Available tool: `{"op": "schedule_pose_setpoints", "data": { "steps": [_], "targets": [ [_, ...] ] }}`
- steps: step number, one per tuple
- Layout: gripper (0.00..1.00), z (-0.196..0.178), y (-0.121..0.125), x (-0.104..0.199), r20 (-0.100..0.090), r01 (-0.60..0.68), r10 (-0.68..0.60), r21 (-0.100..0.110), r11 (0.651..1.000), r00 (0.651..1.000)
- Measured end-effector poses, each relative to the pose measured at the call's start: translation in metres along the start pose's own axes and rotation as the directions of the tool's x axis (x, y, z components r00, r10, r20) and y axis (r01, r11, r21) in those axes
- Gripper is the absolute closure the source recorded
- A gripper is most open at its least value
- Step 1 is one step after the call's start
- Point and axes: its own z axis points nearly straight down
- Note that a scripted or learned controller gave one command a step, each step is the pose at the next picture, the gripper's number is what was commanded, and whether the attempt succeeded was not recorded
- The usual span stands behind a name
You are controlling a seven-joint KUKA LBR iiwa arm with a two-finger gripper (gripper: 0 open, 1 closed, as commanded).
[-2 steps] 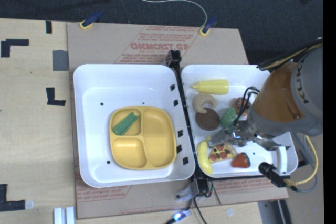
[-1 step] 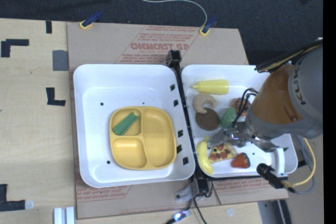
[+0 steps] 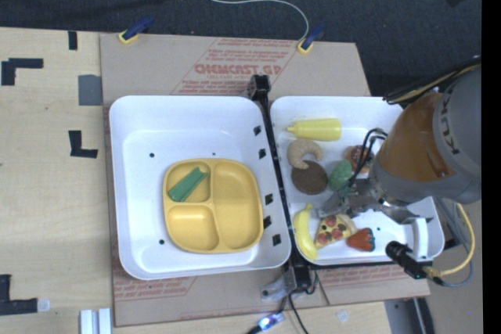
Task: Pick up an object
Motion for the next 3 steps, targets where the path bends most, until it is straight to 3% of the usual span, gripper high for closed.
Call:
{"op": "schedule_pose_setpoints", "data": {
  "steps": [2, 3],
  "targets": [
    [1.00, -0.119, -0.003, 0.007, 0.000, 0.002, -0.002, -0.004, 1.000, 1.000],
    [1.00, -0.130, -0.002, 0.008, -0.001, 0.001, -0.001, 0.001, 1.000, 1.000]
  ]
}}
